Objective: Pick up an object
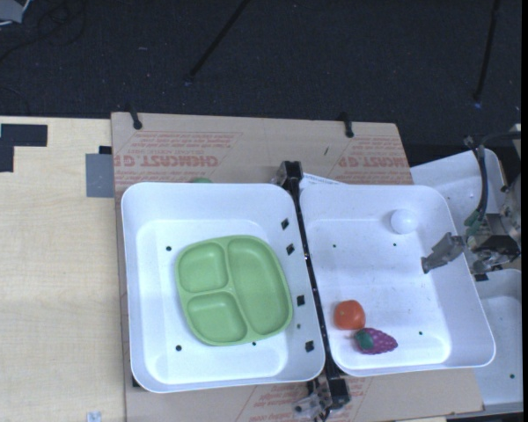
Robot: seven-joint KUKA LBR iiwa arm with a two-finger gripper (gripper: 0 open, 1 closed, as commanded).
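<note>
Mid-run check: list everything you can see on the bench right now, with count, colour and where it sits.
bins: 2, white, side by side on the cardboard sheet.
divided plate: 1, light green, three compartments, in the left bin.
ball: 1, white, far right corner area of the right bin.
tomato-like toy: 1, orange-red, near side of the right bin.
grape bunch toy: 1, purple with a green bit, just in front of the tomato-like toy.
cardboard sheet: 1, brown, under the bins.
hand: 1, grey, over the right bin's right edge.

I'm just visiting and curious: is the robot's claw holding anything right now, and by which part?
Nothing is held. The claw sits at the right bin's right edge, apart from the white ball, orange toy and purple grapes.
</note>
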